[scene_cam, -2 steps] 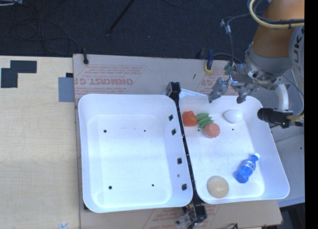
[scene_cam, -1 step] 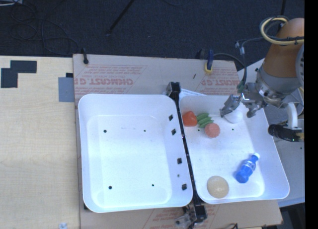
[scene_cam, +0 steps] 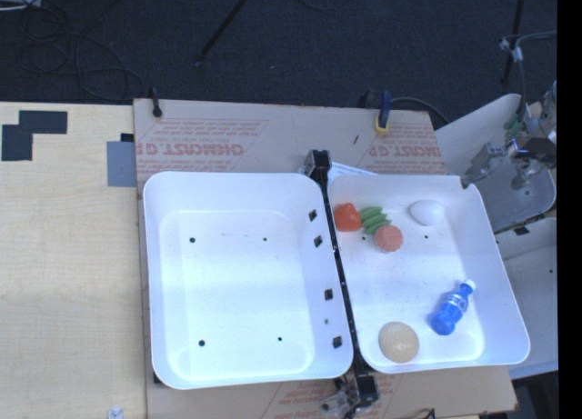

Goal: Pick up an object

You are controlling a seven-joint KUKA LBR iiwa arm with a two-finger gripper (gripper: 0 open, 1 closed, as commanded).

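Looking at the right bin [scene_cam: 509, 317], we see the blue bottle [scene_cam: 451, 308] near its front corner, lying loose for picking; the gripper's state we cannot tell.

A: What's in the right bin [scene_cam: 491, 254]?
B: Upper area: orange-red lump [scene_cam: 346, 217] touching a green piece [scene_cam: 373, 218], red ball [scene_cam: 388, 238] just below, white rounded object [scene_cam: 426, 212] to their right.
A: Lower area?
B: Blue bottle [scene_cam: 450, 308] lying tilted, cap toward upper right; beige ball [scene_cam: 398, 341] near the bottom edge.
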